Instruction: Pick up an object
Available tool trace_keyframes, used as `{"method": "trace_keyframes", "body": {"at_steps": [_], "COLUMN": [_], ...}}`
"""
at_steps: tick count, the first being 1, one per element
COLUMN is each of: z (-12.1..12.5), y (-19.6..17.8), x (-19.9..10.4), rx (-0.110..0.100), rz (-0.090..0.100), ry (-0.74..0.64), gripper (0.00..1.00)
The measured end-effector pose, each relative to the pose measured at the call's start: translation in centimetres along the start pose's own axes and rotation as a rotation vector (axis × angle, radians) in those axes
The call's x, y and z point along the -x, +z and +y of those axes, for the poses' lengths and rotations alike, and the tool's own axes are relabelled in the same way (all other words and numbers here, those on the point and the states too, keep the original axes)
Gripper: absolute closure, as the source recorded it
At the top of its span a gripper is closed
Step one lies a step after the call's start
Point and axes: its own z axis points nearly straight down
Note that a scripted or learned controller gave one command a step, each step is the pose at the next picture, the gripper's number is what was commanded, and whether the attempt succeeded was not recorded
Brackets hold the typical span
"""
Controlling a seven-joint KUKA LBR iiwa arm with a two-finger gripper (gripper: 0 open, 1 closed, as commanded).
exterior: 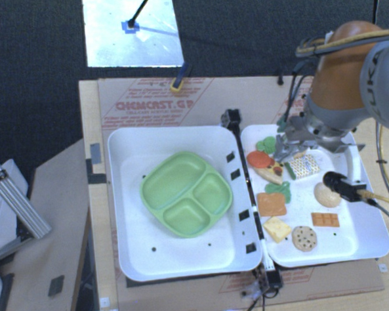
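1. Over the right bin (377,239), near its far left corner: the pincer (285,149), its state impossible to tell.
2. Just below it: red tomato piece (260,159), yellowish slice (272,173), waffle-patterned piece (303,166).
3. Farther toward the front: orange square (272,204), cheese wedge (277,228), cookie (305,238), cracker (325,220).
4. Well off to its left: green divided plate (185,193) in the left bin (131,254).

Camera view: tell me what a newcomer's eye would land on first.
The green tray, with three compartments, lies tilted in the middle of the left bin. The right bin holds a scatter of small toy foods, among them a cookie near its front. Over that bin's far end hangs the arm with its orange band, its gripper low among the food.
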Motion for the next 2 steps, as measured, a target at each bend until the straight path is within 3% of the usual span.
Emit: {"method": "trace_keyframes", "body": {"at_steps": [1,2], "z": [-2.2,-5.1], "y": [1.4,0.2], "x": [-5.3,-9.9], "rx": [-0.003,-0.001], "rz": [0.000,0.000], "ry": [0.000,-0.001], "gripper": [1.00,1.00]}}
